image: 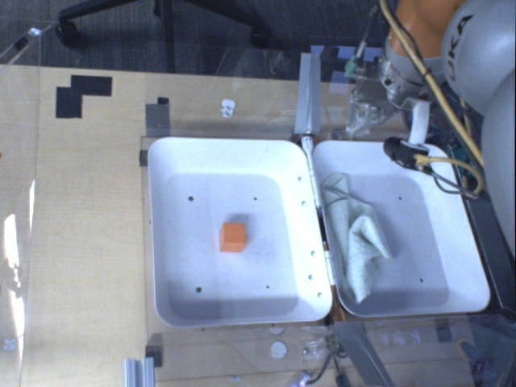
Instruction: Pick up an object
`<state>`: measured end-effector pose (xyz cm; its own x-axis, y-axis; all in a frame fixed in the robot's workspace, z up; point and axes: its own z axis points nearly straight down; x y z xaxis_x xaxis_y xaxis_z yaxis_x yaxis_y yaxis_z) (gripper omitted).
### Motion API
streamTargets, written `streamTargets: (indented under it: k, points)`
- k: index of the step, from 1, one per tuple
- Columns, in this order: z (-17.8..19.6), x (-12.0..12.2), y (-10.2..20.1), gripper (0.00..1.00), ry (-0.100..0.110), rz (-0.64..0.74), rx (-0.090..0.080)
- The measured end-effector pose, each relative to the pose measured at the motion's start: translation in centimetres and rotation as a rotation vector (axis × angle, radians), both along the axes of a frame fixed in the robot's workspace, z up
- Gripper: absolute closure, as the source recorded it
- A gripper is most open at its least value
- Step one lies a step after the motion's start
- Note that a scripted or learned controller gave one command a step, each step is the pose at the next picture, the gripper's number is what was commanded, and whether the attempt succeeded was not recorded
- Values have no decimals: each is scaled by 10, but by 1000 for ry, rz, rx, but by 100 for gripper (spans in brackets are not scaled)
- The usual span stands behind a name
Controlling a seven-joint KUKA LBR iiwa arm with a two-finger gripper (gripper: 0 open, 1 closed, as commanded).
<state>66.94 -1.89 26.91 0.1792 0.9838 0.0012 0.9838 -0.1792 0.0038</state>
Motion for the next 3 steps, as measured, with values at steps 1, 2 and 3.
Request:
streamTargets:
  k: [1,2,3]
  points:
    - [-3,0,8,100,0,-91,1]
    - [1,0,18,100,1,-221,1]
    - [-84,-19,1,100,1,156,-1]
